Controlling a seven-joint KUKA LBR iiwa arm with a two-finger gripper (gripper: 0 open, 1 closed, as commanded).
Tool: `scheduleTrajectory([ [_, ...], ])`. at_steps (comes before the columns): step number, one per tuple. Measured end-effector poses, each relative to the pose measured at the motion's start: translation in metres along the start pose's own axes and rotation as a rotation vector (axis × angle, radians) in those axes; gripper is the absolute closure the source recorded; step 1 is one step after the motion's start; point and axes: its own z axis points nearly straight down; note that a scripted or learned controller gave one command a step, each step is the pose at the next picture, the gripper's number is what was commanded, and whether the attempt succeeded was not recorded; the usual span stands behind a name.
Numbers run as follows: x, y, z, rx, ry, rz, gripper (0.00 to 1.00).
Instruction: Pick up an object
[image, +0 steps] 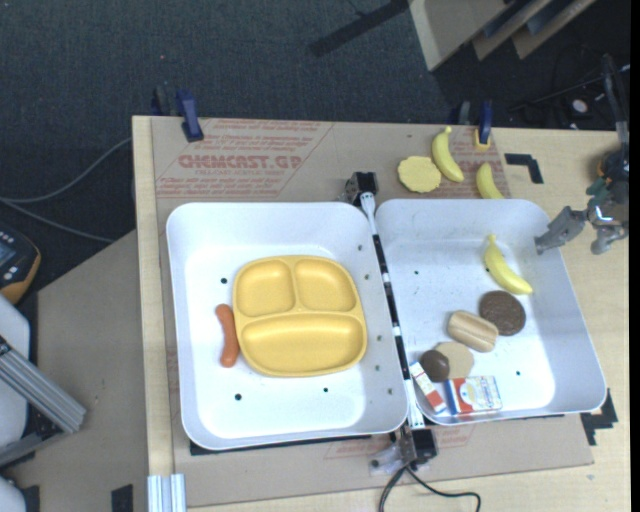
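My gripper (580, 237) hangs at the right edge, just past the right bin's (430, 235) far right corner, open with nothing between its fingers. In that bin lie a yellow banana (505, 266), a dark brown round patty (502, 312), a tan bread roll (472, 331), a small brown piece (435, 363) touching a beige piece (458, 357), and a red, white and blue carton (466, 396). The banana is the nearest of these, to the gripper's lower left. The left bin (200, 260) holds a yellow divided plate (298, 315) with an orange sausage (228, 334) beside it.
On the cardboard behind the right bin rest a banana (447, 155), a flat yellow disc (420, 174) and a second small banana (488, 181). Blue clamps (186, 112) grip the board's far edge. A black connector (360, 186) sits where the bins meet.
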Motion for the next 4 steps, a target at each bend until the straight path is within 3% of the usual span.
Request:
scheduleTrajectory([
  [1, 0.003, 0.075, 0.12, 0.004, 0.002, -0.004, 0.0],
  [2, 0.007, 0.07, 0.171, 0.002, 0.012, -0.005, 0.0],
  [3, 0.004, 0.071, 0.158, -0.002, 0.003, -0.005, 1.0],
  [4, 0.082, 0.071, 0.169, 0.001, 0.003, -0.007, 1.0],
])
